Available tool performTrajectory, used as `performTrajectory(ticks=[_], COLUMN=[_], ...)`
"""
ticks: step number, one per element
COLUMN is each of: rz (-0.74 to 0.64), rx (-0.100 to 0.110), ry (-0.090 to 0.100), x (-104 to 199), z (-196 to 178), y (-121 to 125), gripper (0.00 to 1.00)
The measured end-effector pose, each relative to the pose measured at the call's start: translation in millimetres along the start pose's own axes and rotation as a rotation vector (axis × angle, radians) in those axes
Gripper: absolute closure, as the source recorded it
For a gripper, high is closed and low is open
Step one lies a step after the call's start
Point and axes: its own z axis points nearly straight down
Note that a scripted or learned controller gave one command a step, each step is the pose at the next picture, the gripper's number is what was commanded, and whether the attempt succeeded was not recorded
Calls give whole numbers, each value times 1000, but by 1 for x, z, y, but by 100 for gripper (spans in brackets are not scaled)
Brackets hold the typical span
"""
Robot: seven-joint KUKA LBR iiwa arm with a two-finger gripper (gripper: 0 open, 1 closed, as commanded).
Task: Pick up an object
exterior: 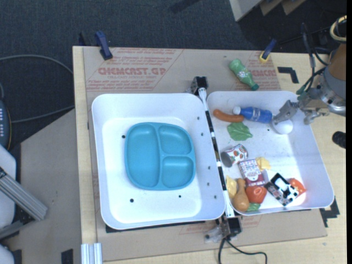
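Bins (110, 147) – smooth glossy white plastic; blue tray (159, 154) matt plastic; bench board (137, 70) – rough printed cardboard.

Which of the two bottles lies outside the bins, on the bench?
The green bottle lies on the brown board behind the right bin. The blue bottle lies inside that bin, beside the orange sausage.
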Motion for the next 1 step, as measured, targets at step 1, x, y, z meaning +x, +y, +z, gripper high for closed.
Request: performTrajectory(ticks=[1], rz=[-1], rx=[1], ry=[0], x=[33], z=[101], y=[57], gripper=[0])
